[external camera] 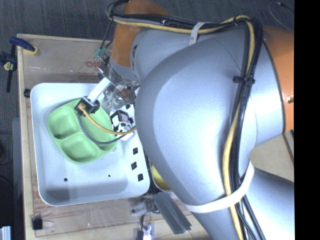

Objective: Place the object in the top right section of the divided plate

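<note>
A light green divided plate [70, 131] lies in the left white bin [55, 184]. Two of its sections show, at upper left and lower middle; its right part is covered by the arm. My gripper [111, 105] hangs over the plate's upper right part, with a black cable and a yellow cable looping below it across the plate. The fingertips are hidden among the wrist parts and cables. I cannot make out any object between them.
The big grey arm [210, 114] with its orange band covers the right half of the view and the right bin. Blue clamps [20, 44] sit at the bench's far left corner. The left bin's floor below the plate is bare white.
</note>
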`<state>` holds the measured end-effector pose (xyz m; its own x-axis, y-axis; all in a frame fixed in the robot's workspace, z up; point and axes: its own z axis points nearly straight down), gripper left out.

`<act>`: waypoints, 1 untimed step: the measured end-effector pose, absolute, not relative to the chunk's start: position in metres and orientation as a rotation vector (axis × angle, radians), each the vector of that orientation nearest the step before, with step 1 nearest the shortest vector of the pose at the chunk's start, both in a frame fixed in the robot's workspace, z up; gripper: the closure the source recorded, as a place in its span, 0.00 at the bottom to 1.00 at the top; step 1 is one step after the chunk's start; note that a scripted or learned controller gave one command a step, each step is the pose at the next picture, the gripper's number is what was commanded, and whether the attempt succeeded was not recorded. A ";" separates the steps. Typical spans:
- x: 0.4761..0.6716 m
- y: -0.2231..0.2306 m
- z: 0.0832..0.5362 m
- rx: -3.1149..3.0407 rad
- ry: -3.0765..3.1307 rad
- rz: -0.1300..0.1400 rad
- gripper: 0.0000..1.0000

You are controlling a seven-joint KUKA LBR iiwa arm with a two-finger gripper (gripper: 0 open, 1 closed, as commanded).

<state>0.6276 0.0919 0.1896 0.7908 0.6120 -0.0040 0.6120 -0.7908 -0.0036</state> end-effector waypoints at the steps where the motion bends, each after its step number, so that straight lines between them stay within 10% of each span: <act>1: 0.574 0.141 0.220 -2.999 -0.927 0.011 1.00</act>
